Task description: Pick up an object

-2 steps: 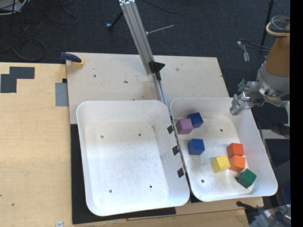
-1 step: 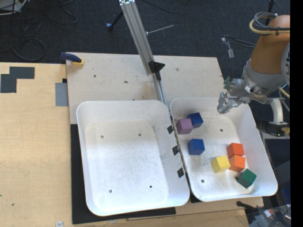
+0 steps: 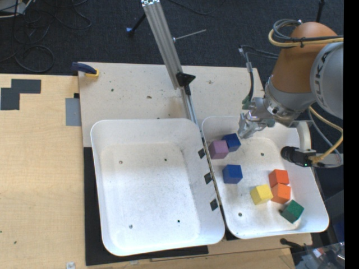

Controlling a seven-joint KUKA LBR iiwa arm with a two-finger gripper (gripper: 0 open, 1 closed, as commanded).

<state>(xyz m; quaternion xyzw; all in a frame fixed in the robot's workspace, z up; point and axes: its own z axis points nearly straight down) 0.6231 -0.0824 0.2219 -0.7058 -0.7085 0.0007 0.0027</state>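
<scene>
The large shallow white left bin (image 3: 151, 228) lies nearest, at about seven o'clock. The shallow white right bin (image 3: 314, 220) beside it holds all the blocks: a dark green cube (image 3: 292, 211) at five o'clock by the near rim, a small yellow cube (image 3: 261, 194) touching two stacked orange cubes (image 3: 280, 185), a blue cube (image 3: 232, 174) near the centre, then a purple cube (image 3: 219, 148) touching a second dark blue cube (image 3: 232, 142) toward the far wall. The grey two-finger gripper (image 3: 245, 129) hangs just beside that far blue cube at two o'clock; whether its claw is apart or together, I cannot tell.
</scene>
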